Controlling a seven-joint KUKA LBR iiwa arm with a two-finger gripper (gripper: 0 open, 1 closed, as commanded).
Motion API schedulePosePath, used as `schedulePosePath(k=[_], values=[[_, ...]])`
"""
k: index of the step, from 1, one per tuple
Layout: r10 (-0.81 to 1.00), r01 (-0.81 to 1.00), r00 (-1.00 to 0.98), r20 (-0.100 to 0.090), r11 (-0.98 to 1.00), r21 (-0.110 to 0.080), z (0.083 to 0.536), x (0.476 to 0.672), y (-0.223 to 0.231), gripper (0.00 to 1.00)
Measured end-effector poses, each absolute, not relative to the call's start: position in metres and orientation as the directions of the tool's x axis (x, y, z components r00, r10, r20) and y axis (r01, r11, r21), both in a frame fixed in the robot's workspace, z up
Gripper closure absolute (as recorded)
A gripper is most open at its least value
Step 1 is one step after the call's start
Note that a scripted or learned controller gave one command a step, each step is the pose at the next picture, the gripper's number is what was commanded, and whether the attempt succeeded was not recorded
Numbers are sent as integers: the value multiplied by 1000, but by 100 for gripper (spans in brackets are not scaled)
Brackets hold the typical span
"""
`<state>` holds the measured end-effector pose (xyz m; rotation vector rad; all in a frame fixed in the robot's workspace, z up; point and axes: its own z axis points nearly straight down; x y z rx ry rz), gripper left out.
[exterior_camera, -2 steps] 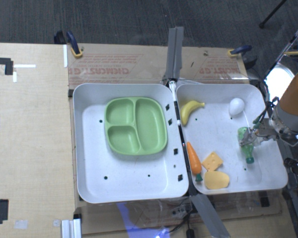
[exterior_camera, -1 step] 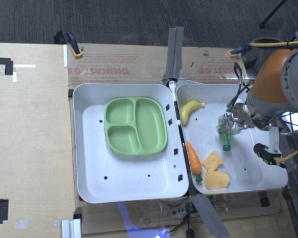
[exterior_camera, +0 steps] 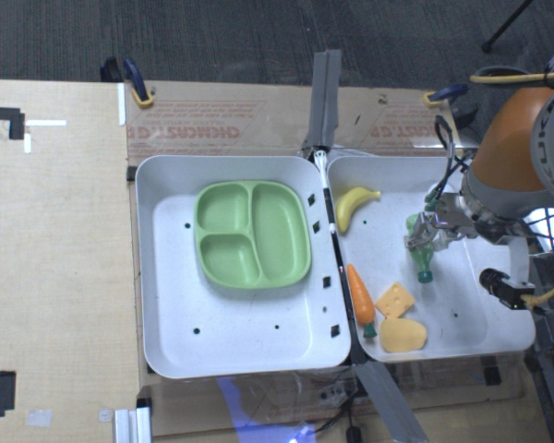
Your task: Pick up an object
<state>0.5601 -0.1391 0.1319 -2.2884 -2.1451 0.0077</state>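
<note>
Claw low in right bin, closed around green bottle | bottle hangs upright between fingers, base near bin floor | I judge grasp made, lift unfinished | banana, carrot, cheese wedge untouched nearby

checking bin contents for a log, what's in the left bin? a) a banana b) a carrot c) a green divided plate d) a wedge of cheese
c, the green divided plate lies in the left bin, while the banana, carrot and cheese wedge lie in the right bin.
</note>
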Motion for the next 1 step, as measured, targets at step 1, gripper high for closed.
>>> schedulePosePath(k=[1], values=[[1000, 1000, 9, -1, -9, -5, 189, 599, -73, 100]])
